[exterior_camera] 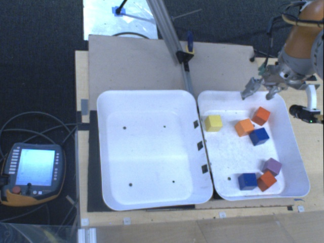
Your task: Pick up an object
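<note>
My gripper (261, 91) hovers over the far rim of the right bin (293, 135), open, with nothing between its fingers. In that bin lie several blocks: a yellow block (213, 123) near the left wall, an orange block (244, 127), a red-orange block (261, 115) just below the gripper, and a blue block (259, 136). Near the front sit a purple block (272, 166), another blue block (247, 180) and an orange-red block (267, 180).
The left bin (109, 135) lies beside the right one, joined by black clips. A grey metal pole (167, 24) slants across the cardboard behind the bins. A teach pendant (33, 173) rests at the far left.
</note>
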`<action>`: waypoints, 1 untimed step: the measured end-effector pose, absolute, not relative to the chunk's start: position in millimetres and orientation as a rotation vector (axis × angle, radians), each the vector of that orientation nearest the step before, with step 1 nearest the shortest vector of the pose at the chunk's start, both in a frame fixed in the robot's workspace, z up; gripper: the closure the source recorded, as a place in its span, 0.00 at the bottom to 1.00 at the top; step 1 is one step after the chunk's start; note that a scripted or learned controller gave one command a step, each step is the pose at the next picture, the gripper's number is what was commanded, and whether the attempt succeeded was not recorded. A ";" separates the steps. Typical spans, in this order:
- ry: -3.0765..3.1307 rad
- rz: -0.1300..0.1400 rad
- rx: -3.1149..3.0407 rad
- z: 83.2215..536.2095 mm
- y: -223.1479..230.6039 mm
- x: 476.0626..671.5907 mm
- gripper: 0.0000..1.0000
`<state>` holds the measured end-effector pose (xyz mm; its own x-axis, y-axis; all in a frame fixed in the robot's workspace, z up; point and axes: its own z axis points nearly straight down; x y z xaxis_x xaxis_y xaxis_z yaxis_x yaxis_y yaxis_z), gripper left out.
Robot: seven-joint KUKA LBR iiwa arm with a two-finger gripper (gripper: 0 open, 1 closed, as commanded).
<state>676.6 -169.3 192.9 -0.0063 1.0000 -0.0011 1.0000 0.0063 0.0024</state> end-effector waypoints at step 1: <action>2.226 0.000 2.213 192.9 -169.5 676.6 0.00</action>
<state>676.6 -169.5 192.9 -0.0057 1.0000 -0.0018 1.0000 0.0057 0.0021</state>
